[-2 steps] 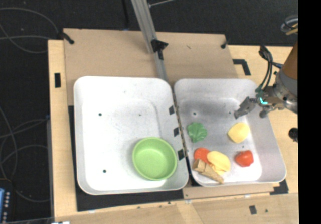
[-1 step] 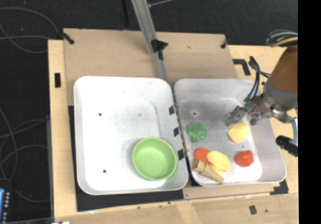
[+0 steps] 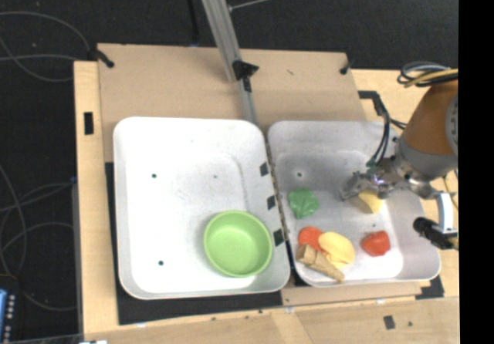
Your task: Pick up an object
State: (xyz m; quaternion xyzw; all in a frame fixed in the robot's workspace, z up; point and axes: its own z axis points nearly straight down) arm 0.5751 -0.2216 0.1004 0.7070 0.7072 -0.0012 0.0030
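Right now the gripper (image 3: 361, 187) is down low in the right bin (image 3: 324, 142), and its tips touch a small yellow block (image 3: 371, 201) near the bin's right side. I cannot tell if it is wide, narrow or holding the block, because that spot is small and blurry. To do this step well, the block should sit right between the tips before they squeeze, and then the arm should lift slowly and straight up. A red piece (image 3: 376, 243) lies near, so it should not get bumped. The green bowl (image 3: 238, 243) sits in the left bin (image 3: 177, 157), well apart.
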